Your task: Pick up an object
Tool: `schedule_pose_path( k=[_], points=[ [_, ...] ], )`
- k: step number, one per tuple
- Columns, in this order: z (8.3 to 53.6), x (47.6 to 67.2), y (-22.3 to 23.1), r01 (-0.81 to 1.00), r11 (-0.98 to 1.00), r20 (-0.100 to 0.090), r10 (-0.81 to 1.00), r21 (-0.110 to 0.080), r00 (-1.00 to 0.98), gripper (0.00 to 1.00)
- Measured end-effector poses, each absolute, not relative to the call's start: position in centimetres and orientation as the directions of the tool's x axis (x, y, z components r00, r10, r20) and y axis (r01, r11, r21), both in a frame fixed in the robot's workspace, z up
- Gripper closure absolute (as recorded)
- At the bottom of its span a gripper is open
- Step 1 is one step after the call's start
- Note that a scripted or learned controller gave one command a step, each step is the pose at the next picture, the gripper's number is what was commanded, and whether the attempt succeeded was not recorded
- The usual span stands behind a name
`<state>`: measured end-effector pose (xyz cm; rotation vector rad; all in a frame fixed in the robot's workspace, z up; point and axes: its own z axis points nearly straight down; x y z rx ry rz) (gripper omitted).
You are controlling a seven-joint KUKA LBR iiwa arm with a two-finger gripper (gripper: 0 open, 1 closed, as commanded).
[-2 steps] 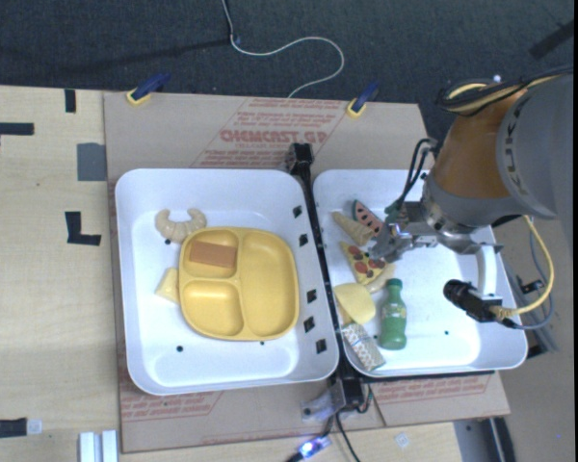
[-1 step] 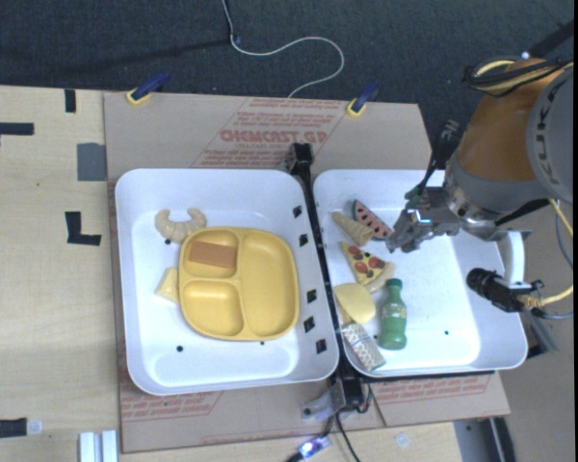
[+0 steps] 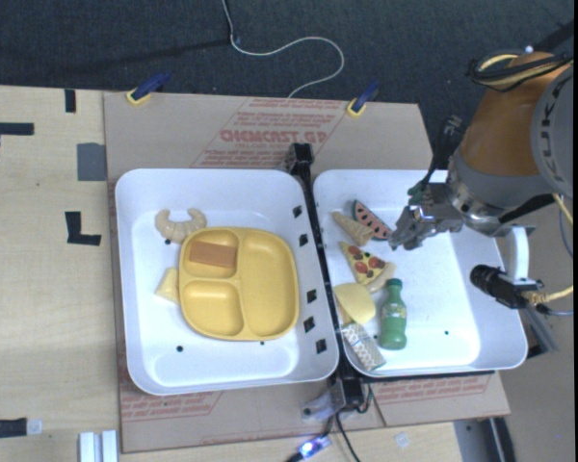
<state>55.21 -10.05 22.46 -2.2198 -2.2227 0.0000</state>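
Gripper (image 3: 407, 235) hovers in right bin (image 3: 482, 349); can't tell its state from here. I'd go for green bottle (image 3: 393, 314): prob. light, stiff plastic, slick, so pinch mid-body.

Red print runs upside down across the cardboard sheet (image 3: 270, 133) under the bins — not clearly legible.

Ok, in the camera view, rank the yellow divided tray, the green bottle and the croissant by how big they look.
1. yellow divided tray, by far the largest
2. green bottle
3. croissant
The bottle and croissant look close in size, so their order is unsure.
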Motion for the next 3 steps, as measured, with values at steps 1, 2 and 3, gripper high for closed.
schedule_pose_path(
  k=[1,2,3],
  points=[
    [21.8,59.6,-7.5,1.0,0.005,0.001,1.0,0.0,-0.005,1.0],
    [23.2,62.8,-3.8,1.0,0.006,0.001,1.0,0.002,-0.006,1.0],
    [23.1,64.4,-2.8,1.0,0.003,0.0,1.0,0.0,-0.003,1.0]
  ],
)
